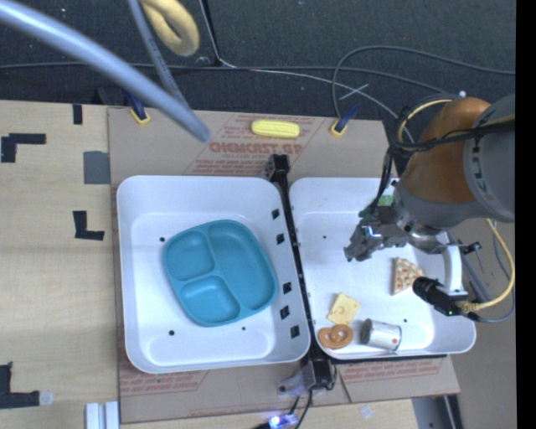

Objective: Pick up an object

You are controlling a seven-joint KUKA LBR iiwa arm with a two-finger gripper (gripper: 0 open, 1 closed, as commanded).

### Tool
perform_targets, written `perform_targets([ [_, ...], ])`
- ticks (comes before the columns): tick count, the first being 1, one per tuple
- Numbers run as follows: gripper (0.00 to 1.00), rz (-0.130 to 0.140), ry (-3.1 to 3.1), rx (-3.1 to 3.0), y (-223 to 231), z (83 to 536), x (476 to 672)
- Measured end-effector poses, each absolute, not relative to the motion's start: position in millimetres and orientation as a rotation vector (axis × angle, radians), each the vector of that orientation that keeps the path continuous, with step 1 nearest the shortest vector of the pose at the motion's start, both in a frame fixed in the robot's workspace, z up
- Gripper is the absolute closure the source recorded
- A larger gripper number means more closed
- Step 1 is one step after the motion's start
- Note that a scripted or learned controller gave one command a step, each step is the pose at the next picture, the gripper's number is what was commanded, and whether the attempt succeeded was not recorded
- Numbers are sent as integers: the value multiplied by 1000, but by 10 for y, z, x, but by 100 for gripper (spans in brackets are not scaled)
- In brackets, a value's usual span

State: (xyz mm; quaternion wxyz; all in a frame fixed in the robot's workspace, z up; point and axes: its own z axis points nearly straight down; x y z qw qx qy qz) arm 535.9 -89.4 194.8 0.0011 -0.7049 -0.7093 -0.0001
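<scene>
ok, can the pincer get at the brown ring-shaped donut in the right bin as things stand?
Probably yes: the pincer hangs over the same bin, and the brown ring-shaped donut lies uncovered near the front wall, though a yellow cheese wedge sits close.

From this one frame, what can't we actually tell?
- Gripper, camera view: dark and small against the right bin; its opening can't be read, nor whether it holds anything.
- Pizza slice: its right edge lies close under the arm.
- Small can: label too small to read.
- Yellow thing at the top: blurred, cut off by the frame edge.
</scene>
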Motion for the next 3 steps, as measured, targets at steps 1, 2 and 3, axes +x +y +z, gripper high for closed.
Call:
perform_targets([
  [1, 100, 1, -2226, -2213, -381, 1886, 5420],
  [2, 100, -1, -2229, -2211, 202, 2007, 5446],
  [3, 100, 1, -2228, -2212, 743, 1957, 5590],
])
